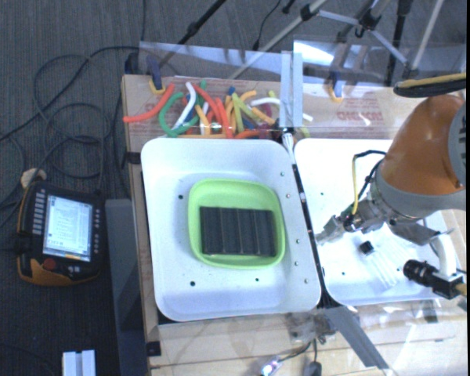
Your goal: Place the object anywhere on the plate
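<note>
Two shallow white bins sit side by side on the bench. In the left bin [163, 210] a green plate [196, 210] lies near the middle of the floor, and a dark ridged slab [237, 231] rests flat on it, covering most of the plate's inner area with a green margin showing all round.

The arm [427, 155] comes in from the right and bends down over the right bin [329, 163]. Its gripper [327, 230] is low over the left part of that bin's floor, its tip aimed leftward toward the wall shared with the left bin and close to that wall. At this slant and size I cannot tell whether the gripper is open or closed, and nothing can be made out in its grasp.

A small black piece [366, 247] lies on the white floor of the right bin. It sits just beside the gripper, to the right of the tip and a little nearer the front edge, beneath the wrist rather than at the tip. It is apart from the tip, with bare white floor between them, and it is well apart from the plate, with the two bin walls between.

Behind the left bin a tangle of coloured tubes [211, 112] in red, orange, green, yellow and white lies on the bench. On the dark floor to the left a handheld control pendant [59, 229] lies with its screen lit
</note>
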`<state>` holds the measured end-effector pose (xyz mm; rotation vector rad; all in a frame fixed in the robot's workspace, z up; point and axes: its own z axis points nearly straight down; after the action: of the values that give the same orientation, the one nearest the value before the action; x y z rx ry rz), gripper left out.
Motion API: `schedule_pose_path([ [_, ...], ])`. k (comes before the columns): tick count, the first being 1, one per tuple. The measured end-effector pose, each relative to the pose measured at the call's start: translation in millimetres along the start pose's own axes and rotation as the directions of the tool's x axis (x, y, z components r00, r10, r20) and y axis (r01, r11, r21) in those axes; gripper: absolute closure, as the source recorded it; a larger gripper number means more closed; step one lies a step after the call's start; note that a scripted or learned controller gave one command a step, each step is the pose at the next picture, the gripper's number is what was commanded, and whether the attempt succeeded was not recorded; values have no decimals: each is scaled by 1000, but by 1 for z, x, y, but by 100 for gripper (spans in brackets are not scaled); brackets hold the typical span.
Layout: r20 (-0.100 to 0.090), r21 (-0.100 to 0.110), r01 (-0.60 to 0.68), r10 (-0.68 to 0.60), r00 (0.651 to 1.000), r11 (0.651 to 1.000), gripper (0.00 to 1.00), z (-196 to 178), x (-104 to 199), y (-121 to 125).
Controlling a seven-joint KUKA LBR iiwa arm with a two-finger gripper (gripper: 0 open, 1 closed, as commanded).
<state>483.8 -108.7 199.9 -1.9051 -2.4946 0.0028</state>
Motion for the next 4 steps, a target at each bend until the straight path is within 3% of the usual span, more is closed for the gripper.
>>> schedule_pose_path([
  [1,0,0,0,0,1000,1000,0,0,0,0],
  [2,1,-3,74,-74,997,997,0,-36,-42,40],
  [3,4,-1,228,-228,974,974,0,11,-134,90],
  [4,7,-3,309,-309,951,951,0,-37,-159,149],
])
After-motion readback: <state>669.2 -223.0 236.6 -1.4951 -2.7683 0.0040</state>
